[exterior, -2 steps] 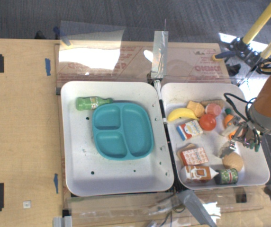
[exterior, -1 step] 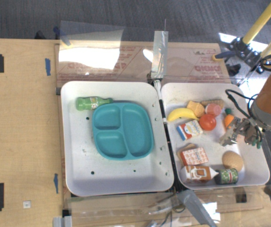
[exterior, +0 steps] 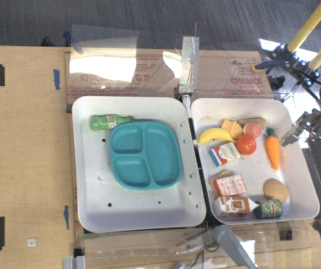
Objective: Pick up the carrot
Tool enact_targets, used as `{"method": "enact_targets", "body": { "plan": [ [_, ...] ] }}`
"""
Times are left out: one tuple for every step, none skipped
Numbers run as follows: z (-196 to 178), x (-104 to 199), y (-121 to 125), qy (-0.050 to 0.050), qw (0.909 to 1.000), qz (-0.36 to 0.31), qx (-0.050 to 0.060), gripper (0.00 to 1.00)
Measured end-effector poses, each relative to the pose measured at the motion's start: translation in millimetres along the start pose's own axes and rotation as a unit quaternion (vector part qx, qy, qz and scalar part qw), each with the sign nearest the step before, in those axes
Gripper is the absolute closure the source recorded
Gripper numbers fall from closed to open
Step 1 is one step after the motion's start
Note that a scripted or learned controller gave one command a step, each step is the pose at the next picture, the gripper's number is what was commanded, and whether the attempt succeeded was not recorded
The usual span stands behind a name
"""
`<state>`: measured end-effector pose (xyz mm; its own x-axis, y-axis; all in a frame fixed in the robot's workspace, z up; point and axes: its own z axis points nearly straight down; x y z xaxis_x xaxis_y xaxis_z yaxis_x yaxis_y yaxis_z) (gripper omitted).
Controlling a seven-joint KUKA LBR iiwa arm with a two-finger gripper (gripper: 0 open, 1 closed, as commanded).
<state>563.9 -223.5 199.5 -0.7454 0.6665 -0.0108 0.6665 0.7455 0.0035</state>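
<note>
Carrot [exterior: 273, 152] lies in the right bin [exterior: 305, 175], near that bin's right wall and in its upper half, with the green top pointing away from you and the orange tip pointing toward the near edge. It rests flat and lengthwise, which gives you a long body to close across from either side. A red tomato [exterior: 247, 145] sits just to its left with a small gap between them, and a brown potato [exterior: 275, 190] lies below the tip, apart from it. That gap on the tomato side is narrow, so a finger coming down there has little room, I'd judge.

Your hand [exterior: 296, 132] is at the right rim of the same bin, just right of the carrot's green end and not touching it. It is small and partly lost against the clutter at the edge, so I cannot tell how far it is spread; nothing is visibly between its parts.

The left bin [exterior: 87, 150] carries a teal divided tray [exterior: 146, 154] and a green bottle [exterior: 110, 121], well away from the work. A banana [exterior: 214, 134] and some small cartons [exterior: 230, 185] fill the right bin's left side, also out of your path. The pick has not begun, by my reading.
</note>
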Motion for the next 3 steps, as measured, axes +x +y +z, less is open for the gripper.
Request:
{"method": "enact_targets", "body": {
  "plan": [
    [-77.4,56.0,-53.4,-0.001,0.9978,-0.067,0.0,1.0],
    [-84.8,55.7,-51.2,-0.001,0.9976,-0.069,0.0,1.0],
    [-95.9,54.2,-49.7,-0.004,0.9976,-0.07,-0.001,1.0]
  ]
}}
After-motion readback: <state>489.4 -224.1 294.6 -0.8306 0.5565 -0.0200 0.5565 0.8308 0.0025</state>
